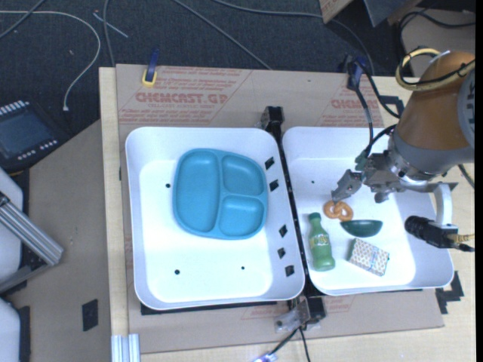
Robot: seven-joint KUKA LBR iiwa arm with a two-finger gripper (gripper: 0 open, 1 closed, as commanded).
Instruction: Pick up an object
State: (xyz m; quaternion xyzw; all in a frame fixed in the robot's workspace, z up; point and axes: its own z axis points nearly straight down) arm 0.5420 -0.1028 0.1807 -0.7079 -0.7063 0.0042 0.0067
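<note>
Right bin [324, 149] | hand [349, 187] above pretzel [339, 210] | grip unclear

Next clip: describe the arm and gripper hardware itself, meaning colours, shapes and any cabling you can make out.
The grey KUKA arm enters from the view's right as a bulky rounded body with a broad orange band above the wrist. Black and yellow cables loop near its upper part. The wrist narrows to a small, dark grey metallic two-finger gripper of angular parts. A white bracket carries a black cylindrical fitting.
</note>
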